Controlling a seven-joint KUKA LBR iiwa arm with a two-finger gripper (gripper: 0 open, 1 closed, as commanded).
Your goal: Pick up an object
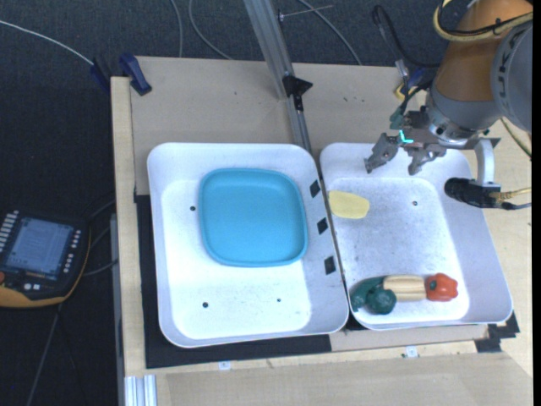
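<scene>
The robot's hand point(398, 160) hangs over the far edge of the right white bin point(473, 252), close to that bin's far left corner. Its two dark fingers point(379, 156) are spread apart, with a clear gap between them. Nothing sits in that gap, and the fingers do not touch any of the things in the bin. A small green light glows just above the fingers. The grey arm with the orange band point(473, 57) comes in from the far right corner of the tabletop point(203, 100).

A flat, pale yellow piece point(348, 205) lies in the right bin, near its far left corner and close to the bin's left wall. It is the nearest thing to the hand, a little toward the front of the bin from the fingers and a bit to their left. It is not touching them.

Three more things lie in a row along the front edge of the right bin, well apart from the hand. A dark green lumpy thing point(374, 297) is on the left. A tan stick-shaped block point(404, 288) is in the middle, touching the green one. A small red round thing point(440, 287) is on the right, touching the end of the tan block.

The left white bin point(173, 252) holds a light blue square plate point(252, 216), which sits toward the far right part of that bin. The two bins stand side by side, right up against each other.
</scene>
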